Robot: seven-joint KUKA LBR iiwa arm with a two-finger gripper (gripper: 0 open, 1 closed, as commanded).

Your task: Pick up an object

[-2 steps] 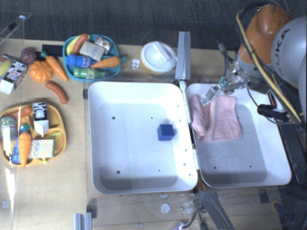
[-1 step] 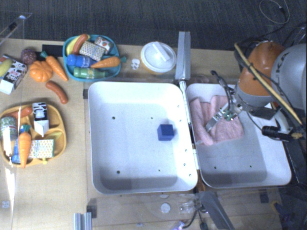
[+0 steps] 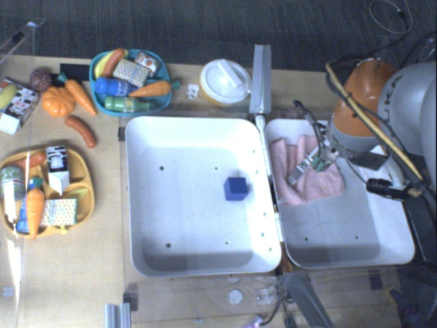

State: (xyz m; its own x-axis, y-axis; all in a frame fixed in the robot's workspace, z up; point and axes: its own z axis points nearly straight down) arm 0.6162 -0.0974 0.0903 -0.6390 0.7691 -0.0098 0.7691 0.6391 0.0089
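Heads up, operator: gripper sits on pink cloth in right bin, cloth's long axis running front-to-back; fingers look pinched into it, can't tell for sure.

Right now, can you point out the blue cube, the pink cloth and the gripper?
blue cube (image 3: 236,188), camera view, its top face.
pink cloth (image 3: 290,161), camera view, its left folds.
gripper (image 3: 300,172), camera view, midway between the fingertips.

Even, bright overhead light; soft shadows, slightly blurry throughout
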